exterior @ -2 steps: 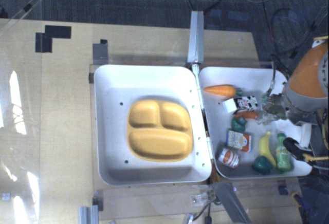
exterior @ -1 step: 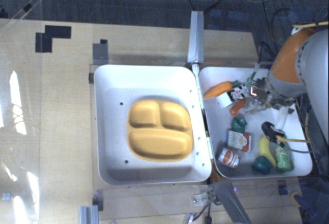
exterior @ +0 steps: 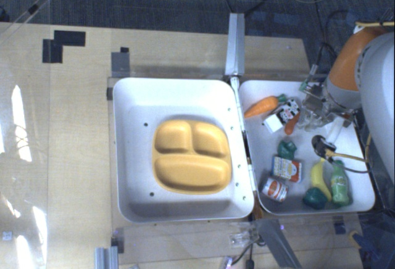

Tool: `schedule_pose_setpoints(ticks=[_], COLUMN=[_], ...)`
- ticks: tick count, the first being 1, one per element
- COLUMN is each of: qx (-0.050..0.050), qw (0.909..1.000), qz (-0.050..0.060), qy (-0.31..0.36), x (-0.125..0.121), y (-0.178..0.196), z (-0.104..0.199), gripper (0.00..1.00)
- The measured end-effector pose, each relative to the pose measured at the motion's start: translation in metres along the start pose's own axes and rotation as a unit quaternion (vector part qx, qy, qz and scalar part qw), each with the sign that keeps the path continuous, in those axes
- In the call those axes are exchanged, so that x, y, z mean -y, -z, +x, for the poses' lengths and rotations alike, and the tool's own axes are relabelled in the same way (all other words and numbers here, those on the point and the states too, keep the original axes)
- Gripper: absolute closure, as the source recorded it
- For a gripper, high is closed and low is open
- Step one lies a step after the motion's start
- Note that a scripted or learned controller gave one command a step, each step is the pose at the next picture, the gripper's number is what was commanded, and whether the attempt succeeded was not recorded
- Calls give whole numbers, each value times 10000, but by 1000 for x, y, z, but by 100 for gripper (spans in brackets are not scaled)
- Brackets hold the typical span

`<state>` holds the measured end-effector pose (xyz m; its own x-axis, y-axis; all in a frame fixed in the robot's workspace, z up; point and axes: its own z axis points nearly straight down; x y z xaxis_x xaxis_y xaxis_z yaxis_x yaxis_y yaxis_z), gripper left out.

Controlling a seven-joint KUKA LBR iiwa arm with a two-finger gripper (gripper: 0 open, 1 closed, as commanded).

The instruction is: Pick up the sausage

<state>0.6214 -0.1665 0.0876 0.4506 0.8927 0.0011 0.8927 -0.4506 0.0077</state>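
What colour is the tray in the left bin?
Yellow; the tray shows best in the camera view.

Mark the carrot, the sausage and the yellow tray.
carrot (exterior: 261, 106), camera view, middle of the orange body
sausage (exterior: 291, 124), camera view, middle of its reddish length
yellow tray (exterior: 191, 155), camera view, ridge between its compartments

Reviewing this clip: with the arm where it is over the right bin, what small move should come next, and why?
Probably a short descent with a slight shift left. The gripper hangs just right of the sausage, which lies slanted between the carrot and the spoon, and nothing shows between its fingers.
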Motion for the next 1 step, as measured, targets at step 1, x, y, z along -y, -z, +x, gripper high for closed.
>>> schedule_pose_setpoints(ticks=[1], qx=[3], qw=[9998], qz=[58], qy=[-200], x=[2], y=[1], z=[92], gripper=[100])
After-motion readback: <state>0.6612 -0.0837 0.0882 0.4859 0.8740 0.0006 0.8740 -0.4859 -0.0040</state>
